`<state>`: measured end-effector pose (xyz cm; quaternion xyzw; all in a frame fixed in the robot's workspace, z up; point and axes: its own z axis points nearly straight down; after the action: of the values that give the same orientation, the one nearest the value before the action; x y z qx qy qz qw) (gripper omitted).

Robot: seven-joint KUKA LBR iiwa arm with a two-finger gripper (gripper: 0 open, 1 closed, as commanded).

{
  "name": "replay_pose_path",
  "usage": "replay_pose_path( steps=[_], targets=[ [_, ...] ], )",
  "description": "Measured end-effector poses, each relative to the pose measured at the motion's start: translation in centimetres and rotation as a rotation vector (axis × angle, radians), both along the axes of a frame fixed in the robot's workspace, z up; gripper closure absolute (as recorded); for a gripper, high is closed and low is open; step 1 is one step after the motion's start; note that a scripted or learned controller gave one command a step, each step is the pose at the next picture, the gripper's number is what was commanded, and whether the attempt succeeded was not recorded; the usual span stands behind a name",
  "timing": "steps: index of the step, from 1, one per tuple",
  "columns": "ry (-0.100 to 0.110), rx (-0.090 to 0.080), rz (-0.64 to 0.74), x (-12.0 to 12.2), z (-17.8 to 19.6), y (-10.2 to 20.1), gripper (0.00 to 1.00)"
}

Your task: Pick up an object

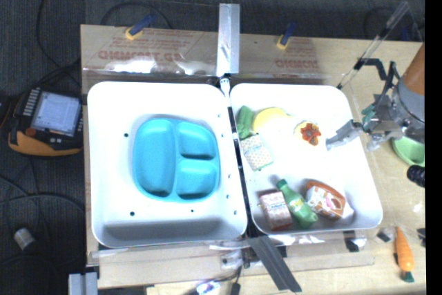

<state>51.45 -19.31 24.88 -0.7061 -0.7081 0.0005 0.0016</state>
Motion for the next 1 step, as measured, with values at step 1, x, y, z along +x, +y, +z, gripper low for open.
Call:
replay_pose_path(
  steps=[1],
  targets=[
    [0.003,-0.001,-0.394,4.92,-10.35,2.14,0.00]
  ],
)
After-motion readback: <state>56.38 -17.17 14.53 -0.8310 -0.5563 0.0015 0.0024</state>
